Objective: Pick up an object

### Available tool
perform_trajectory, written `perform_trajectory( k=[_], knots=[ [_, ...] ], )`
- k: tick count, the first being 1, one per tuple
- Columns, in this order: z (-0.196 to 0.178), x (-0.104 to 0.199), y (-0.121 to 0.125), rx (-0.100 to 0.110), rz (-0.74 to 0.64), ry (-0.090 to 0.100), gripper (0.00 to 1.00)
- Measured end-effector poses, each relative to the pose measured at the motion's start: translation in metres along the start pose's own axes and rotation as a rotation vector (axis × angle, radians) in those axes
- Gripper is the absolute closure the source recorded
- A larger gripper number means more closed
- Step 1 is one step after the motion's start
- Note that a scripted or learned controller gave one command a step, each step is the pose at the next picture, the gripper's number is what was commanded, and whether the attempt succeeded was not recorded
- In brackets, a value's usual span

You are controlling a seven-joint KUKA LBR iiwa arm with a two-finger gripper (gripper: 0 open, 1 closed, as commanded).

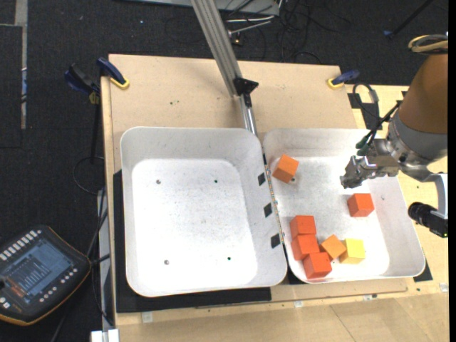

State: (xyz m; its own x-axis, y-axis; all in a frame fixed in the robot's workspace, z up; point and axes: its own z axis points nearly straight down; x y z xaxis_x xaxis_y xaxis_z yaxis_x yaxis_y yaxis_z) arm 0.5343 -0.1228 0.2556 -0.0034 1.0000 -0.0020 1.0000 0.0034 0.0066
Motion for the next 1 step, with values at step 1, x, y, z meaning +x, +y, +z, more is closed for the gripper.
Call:
perform_trajectory(
  k=[1],
  knots=[
    [0.0120,0.0594,0.0147,0.007,-0.005,0.004,1.00]
  ],
)
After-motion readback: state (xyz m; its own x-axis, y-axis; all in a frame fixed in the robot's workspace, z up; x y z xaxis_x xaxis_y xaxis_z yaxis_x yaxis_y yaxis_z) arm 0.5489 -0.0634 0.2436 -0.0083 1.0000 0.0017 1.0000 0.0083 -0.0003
